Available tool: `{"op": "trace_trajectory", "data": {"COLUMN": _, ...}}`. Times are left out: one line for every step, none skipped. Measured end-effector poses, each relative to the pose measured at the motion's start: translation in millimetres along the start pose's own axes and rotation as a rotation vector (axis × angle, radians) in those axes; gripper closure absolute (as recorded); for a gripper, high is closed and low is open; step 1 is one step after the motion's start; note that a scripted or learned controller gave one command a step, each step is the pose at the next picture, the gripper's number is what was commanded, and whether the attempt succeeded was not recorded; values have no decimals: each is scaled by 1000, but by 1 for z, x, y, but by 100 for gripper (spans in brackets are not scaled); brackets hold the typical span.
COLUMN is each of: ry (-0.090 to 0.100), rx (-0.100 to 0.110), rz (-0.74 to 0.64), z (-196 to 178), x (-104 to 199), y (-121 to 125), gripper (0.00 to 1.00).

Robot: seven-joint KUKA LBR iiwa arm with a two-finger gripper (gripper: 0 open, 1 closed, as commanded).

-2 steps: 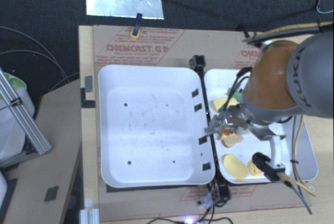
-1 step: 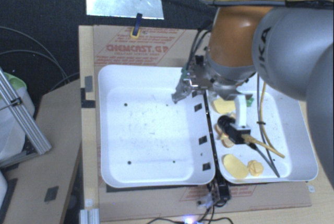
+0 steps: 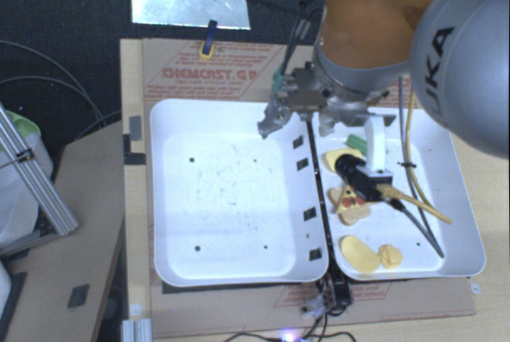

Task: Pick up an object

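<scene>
Overhead view of a pick attempt. The grey arm with the orange band is reaching in from the right, and its hand [image 3: 275,119] is hanging over the far end of the ridge where the two bins are meeting, at the far right corner of the shallow white left bin [image 3: 223,205]. Whether the hand is open or closed cannot be told from this slant, and no object is showing in its grasp. The left bin is bearing a few dark specks on its floor. The candidates are all lying in the shallow white right bin [image 3: 458,197]: a small green piece [image 3: 356,143] at the far end, an orange-and-yellow toy-like figure [image 3: 351,206] near the middle, and, towards the near edge, a flat pale-yellow oval piece [image 3: 358,254] just beside a small yellow lumpy piece [image 3: 390,255]. The step in hand is probably choosing and approaching a target. The lumpy piece is likely offering the better grip, since it is standing taller than the oval. A straight descent centred over it, clear of the near wall, seems advisable.
</scene>
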State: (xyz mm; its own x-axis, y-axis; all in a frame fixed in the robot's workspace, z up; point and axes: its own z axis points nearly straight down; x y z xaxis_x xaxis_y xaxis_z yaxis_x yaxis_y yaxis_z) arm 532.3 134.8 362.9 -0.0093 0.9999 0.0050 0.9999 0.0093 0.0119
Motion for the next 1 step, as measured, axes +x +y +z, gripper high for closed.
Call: {"op": "trace_trajectory", "data": {"ry": -8, "rx": 25, "rz": 10, "z": 144, "x": -23, "y": -24, "gripper": 0}}
